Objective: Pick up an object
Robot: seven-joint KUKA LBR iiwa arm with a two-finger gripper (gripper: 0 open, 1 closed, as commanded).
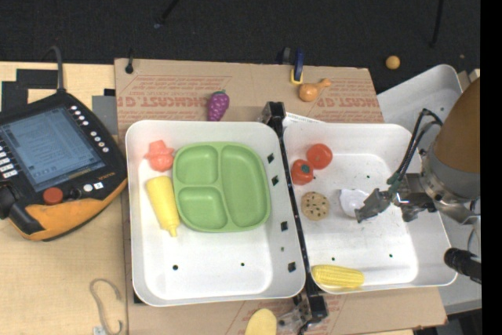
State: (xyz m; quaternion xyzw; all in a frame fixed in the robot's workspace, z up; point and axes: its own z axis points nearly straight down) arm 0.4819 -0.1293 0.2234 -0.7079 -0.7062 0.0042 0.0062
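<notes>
White thing [350, 200] lies touching the gripper [367, 210] tip, in the right bin [396, 267]. I cannot tell the gripper's grip. One cookie [315, 205] sits just past it. Two tomatoes [319, 156] sit farther back. One corn [337, 276] lies nearer the front.

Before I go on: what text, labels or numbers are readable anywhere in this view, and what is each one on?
Brown cardboard sheet behind the bins: red printed lettering running along the strip, upside down in the camera view and too blurred to read for certain.
Teach pendant left of the bins: its screen shows rows of text, too small to read.
Button markings on the pendant: too small to read.
No other text shows.
</notes>
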